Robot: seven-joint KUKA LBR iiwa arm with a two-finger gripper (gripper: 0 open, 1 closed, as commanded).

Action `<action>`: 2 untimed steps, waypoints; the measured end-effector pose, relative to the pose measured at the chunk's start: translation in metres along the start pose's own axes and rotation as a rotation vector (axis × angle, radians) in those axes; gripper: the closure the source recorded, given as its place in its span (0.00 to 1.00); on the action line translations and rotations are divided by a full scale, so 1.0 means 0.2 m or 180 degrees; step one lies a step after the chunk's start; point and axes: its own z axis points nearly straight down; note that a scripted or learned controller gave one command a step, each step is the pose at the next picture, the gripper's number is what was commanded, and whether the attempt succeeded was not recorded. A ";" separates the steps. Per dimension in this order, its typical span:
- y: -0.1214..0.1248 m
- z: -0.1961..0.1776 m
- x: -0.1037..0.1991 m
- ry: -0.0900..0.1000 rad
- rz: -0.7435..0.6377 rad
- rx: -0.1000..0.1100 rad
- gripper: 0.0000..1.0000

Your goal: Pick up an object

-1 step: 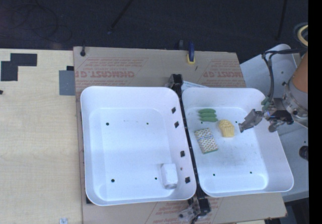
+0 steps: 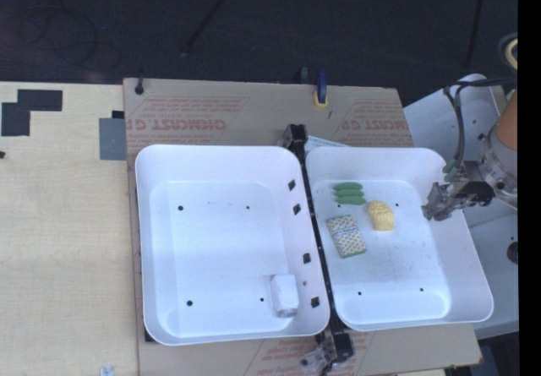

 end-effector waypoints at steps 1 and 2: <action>-0.21 0.33 -0.32 -0.0001 0.0024 0.0017 1.00; -0.19 -0.39 -0.32 -0.0023 0.0000 -0.0059 1.00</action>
